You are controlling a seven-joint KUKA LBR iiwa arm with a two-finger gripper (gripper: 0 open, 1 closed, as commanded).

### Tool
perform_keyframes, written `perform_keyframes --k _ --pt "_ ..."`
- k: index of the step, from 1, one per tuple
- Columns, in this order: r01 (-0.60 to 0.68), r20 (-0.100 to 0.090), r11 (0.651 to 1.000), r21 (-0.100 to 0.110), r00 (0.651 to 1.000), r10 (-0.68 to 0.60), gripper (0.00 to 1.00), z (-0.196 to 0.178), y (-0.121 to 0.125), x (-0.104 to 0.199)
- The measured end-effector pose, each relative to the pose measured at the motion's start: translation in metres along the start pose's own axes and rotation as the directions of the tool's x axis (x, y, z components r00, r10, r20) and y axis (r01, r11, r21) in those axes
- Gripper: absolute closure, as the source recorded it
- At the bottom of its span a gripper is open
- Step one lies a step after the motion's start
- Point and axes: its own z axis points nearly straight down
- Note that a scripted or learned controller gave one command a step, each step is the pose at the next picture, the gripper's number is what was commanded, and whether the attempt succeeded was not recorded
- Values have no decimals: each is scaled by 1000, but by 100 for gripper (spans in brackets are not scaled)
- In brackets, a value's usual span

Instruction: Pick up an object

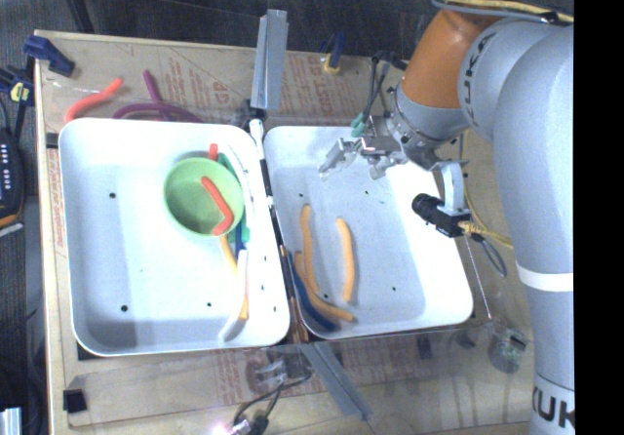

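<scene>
The grey KUKA arm (pixel 531 179) reaches in from the right, its orange band (pixel 444 58) above the wrist, and carries the gripper (pixel 343 156) over the far part of the right bin (pixel 429 277), near that bin's back wall. The metal fingers (pixel 331 158) point left toward the divider between the bins, and nothing shows between them; from this angle it is not possible to tell whether they are spread or closed. Nearer the front of the same bin lie two orange-yellow curved pieces: one long strip (pixel 308 257) running along the left wall and bending at the bottom, and a shorter curved piece (pixel 345 257) just beside it to the right. A dark blue piece (pixel 304 304) lies against the bin's left wall beside the lower end of the long strip. They are well apart from the gripper. In the left bin (pixel 107 257) a green bowl (pixel 200 194) sits tilted near the right wall with a red-orange curved piece (pixel 220 201) across its mouth, and a white utensil (pixel 241 296) lies along the right wall below it. On the bench behind the left bin rest an orange tool handle (pixel 93 98) and a purple loop (pixel 156 109)
</scene>
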Motion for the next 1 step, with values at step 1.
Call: perform_keyframes --k 1 --pt "-3 3 1000 -2 1000 3 0 100 -47 38"
